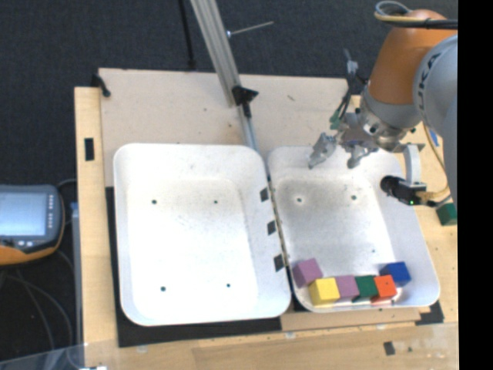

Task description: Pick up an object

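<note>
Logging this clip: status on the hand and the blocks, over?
Hand open, holding nothing, over right bin's far end. Blocks bunched at its near edge, untouched. Nothing between them.

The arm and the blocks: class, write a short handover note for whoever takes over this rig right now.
Gripper: open, holding nothing, hovering over the far end of the right bin.
Things: purple block, yellow block, second purple block, green block, orange block and blue block clustered at the right bin's near edge.
Done: nothing picked.
Left: move to the cluster, descend, grasp one block, lift.
</note>
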